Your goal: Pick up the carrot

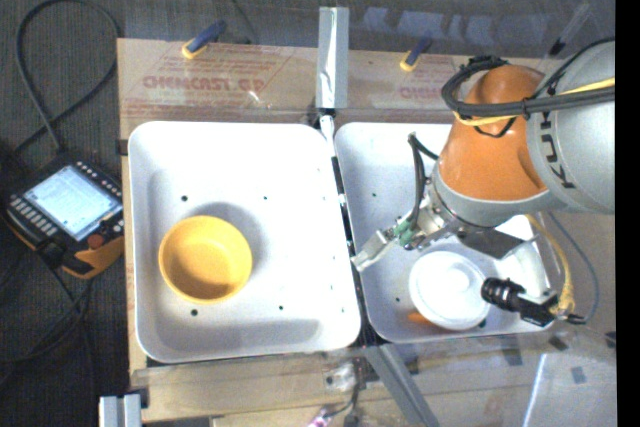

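A small orange sliver, probably the carrot [416, 318], peeks out at the front of the right bin [385, 150]; a white round object [450, 289] hides most of it. The arm's orange band [490, 160] and grey wrist hang over the middle of this bin. The gripper [398, 241] pokes out below the wrist towards the bin's left wall, up and left of the orange sliver and apart from it. Nothing can be seen held in it.
A yellow bowl [205, 258] sits in the left bin [240, 150], towards its front left. A black connector and cables [515, 300] hang off the arm over the right bin's front right corner. The divider between the bins lies just left of the gripper.
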Controlling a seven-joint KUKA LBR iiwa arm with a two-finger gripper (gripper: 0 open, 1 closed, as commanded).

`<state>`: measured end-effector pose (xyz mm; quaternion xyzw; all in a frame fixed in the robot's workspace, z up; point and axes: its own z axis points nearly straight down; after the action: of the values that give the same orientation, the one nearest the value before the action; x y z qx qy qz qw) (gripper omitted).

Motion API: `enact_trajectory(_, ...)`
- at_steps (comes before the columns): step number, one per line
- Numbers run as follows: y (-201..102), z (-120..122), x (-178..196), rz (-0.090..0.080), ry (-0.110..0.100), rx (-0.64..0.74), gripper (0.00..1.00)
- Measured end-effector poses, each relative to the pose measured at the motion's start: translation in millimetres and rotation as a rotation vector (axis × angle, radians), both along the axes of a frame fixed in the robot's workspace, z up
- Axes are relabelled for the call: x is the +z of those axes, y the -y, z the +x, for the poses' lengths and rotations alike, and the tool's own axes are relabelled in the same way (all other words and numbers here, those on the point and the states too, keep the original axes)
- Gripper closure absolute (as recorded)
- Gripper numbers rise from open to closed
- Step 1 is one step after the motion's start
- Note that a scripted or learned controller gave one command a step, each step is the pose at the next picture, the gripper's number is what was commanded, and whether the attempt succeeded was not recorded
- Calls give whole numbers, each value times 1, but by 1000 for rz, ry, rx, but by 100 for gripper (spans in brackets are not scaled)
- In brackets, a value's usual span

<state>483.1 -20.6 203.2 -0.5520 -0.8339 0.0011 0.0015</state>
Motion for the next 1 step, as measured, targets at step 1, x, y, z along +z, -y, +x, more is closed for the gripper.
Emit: enact_trajectory(1,72,1,73,-4,3,-184,0)
